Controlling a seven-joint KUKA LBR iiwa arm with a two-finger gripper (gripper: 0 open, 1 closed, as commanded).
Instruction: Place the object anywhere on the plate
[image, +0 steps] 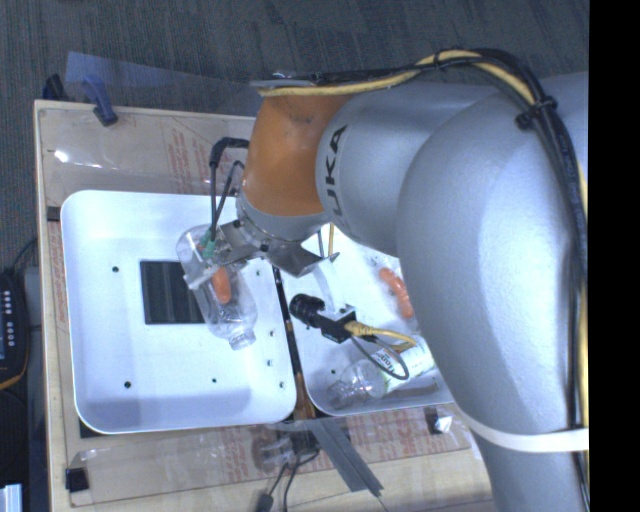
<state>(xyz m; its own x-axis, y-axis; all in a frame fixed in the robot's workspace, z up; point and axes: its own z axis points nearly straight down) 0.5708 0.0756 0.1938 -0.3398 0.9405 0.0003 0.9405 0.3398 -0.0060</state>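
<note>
While the arm (430, 200) hangs over the left bin (110, 300), its gripper (218, 283) seems to pinch an orange object (222, 286) at that bin's right edge, bare floor leftward. A dark plate (165, 292) lies just left; the right bin (350, 395) holds clutter.

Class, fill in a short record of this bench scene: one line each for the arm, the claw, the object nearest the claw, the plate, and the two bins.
arm: grey KUKA arm with orange band, reaching in from the right
claw: claw over the left bin's right part
nearest object: clear plastic bottle with an orange piece, at the claw; grip unclear
plate: dark rectangular plate in the left bin, beside the bottle
left bin: left bin, white, shallow
right bin: right bin, partly under the arm
</note>
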